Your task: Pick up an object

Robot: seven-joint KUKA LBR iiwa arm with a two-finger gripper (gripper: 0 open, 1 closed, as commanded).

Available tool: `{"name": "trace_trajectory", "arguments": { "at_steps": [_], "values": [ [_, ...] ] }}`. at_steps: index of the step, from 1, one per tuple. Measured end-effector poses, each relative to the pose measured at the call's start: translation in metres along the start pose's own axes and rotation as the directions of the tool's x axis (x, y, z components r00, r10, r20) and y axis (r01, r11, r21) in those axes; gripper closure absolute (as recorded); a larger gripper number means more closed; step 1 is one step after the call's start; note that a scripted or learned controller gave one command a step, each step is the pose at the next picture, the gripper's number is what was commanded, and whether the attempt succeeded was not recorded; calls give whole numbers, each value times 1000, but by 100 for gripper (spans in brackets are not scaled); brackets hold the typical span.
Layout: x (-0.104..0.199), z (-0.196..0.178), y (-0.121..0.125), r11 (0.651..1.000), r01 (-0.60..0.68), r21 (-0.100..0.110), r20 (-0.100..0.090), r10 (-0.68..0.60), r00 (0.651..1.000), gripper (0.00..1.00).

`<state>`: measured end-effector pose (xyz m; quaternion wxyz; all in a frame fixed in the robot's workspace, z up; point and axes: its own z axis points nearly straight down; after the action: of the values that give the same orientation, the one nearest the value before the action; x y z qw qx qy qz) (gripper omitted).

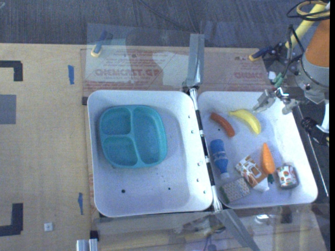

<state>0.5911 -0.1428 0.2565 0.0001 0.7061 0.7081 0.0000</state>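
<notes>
A grey arm with an orange band reaches in from the right above the counter, its gripper hovering over the upper right corner of the right bin. The two fingers stand spread wide apart with nothing between them. Just to the left of the gripper and a little lower lies a yellow banana, not touched by either finger. Beside the banana, further left, a red sausage lies at a slant. Below it a blue bottle lies along the bin's left wall. In the lower part of the same bin an orange carrot lies next to a small white-and-orange carton, a red-and-white can sits near the lower right corner, and a grey mesh pad lies near the lower left corner. The left bin holds a teal divided plate, set toward its upper left, flat on the floor of the bin. Behind both bins a sheet of cardboard with clear plastic over it lies on the counter, and cables run beside the arm at the upper right.
</notes>
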Motion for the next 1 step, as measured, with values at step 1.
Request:
{"name": "trace_trajectory", "arguments": {
  "at_steps": [1],
  "values": [
    [8,161,39,993,117,-2,0,-117,993,0]
  ]
}}
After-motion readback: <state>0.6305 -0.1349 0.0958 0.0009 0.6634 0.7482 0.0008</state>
